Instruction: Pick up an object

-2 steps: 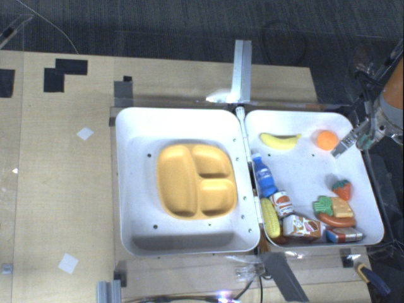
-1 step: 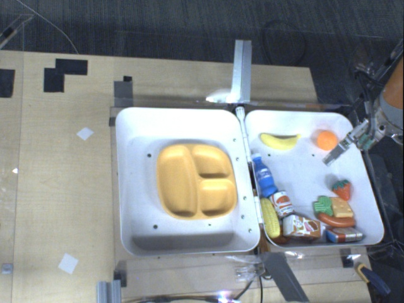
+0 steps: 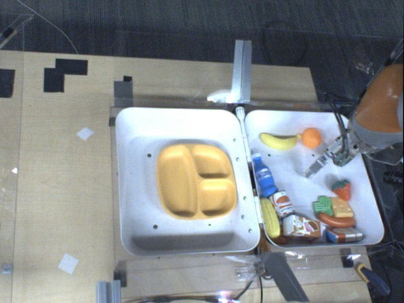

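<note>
Far off to the gripper's (image 3: 323, 160) left, the left bin (image 3: 136, 169) just has a yellow divided tray (image 3: 194, 180). The right bin (image 3: 372, 223) under it holds the pickable stuff: blue bottle (image 3: 264, 178), banana (image 3: 279, 141), orange (image 3: 311, 137) right next to it. It hangs low, probably lining up; fingers spread, nothing held.

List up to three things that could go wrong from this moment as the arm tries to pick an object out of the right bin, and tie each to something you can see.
1. The gripper hangs over bare floor of the right bin, between the orange and the strawberry; closing here would likely catch nothing.
2. The banana touches the orange, so grabbing one may nudge the other.
3. The toys along the bin's near edge are packed together, leaving little finger room.
</note>
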### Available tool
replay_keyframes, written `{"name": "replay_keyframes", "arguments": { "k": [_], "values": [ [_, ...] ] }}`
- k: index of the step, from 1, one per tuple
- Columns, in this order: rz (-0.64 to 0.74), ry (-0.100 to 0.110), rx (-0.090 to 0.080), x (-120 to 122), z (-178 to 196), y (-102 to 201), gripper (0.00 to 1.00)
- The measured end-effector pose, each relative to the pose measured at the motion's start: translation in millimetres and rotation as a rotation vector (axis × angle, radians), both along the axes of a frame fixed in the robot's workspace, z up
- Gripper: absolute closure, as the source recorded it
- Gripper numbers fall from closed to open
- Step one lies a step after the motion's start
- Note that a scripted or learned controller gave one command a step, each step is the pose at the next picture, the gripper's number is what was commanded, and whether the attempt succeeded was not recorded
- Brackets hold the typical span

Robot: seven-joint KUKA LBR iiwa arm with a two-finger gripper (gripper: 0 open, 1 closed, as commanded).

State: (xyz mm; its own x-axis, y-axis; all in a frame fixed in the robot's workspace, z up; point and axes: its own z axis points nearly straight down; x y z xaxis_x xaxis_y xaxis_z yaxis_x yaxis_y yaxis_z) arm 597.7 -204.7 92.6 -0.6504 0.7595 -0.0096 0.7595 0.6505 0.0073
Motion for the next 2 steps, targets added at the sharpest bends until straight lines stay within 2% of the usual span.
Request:
{"name": "replay_keyframes", "arguments": {
  "k": [1,2],
  "values": [
    [-0.041,0.014,0.003,66.1,-2.2,-1.3,0.00],
    [-0.035,-0.010,-0.003,71.7,12.0,0.0,1.00]
  ]
}}
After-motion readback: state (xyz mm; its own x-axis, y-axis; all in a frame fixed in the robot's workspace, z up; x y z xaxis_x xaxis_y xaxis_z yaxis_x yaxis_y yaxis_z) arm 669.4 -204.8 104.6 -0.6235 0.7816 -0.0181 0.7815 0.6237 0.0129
